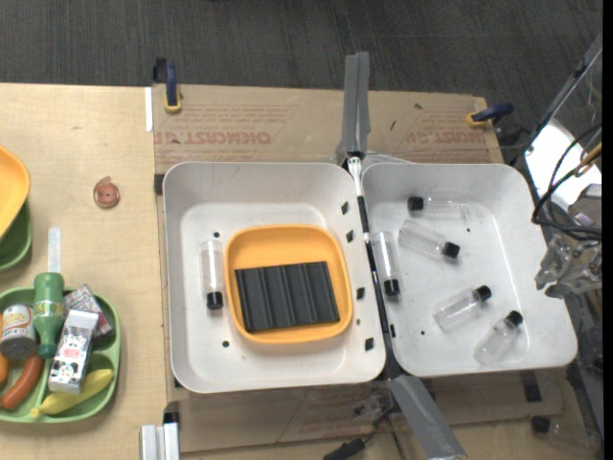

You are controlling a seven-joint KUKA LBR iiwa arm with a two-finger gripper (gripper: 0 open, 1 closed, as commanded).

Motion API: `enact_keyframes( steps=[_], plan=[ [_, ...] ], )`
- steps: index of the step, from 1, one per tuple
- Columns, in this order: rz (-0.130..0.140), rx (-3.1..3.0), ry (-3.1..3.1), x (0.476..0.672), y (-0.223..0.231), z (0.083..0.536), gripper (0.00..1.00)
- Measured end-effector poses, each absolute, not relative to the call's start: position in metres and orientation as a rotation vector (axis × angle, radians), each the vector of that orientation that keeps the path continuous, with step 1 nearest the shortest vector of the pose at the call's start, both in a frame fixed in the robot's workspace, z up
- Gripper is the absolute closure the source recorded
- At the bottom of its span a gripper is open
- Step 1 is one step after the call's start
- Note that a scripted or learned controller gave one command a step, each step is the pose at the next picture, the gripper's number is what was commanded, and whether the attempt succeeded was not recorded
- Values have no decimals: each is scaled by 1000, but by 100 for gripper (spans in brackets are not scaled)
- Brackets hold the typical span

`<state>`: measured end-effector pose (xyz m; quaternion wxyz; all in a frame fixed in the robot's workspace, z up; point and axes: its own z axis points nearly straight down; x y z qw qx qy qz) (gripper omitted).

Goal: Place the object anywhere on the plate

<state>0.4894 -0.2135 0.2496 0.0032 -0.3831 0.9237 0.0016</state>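
Five clear vials with black caps lie in the right white bin (pixel 517 185): one (pixel 387 262) along its left wall, the others (pixel 431 241) scattered. A sixth vial (pixel 212 274) lies in the left bin (pixel 182 257), just left of the orange plate (pixel 287 240), which carries a dark ribbed block (pixel 286 295). The pincer (pixel 563 266) sits at the right bin's right rim on the desk (pixel 86 142); open or closed, I cannot tell.

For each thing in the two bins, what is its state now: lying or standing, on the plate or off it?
Orange plate: flat in the left bin, carrying a dark ribbed block.
Vial beside the plate: lying down, off the plate.
Vial by the divider: lying in the right bin.
Other vials, such as: lying scattered, capped.
Gripper: at the right bin's edge.
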Motion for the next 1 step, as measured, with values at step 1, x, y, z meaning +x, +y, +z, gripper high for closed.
enact_keyframes(
  steps=[1],
  plan=[
    [-1, -1259, 2872, 602, -221, 293, 100]
  ],
)
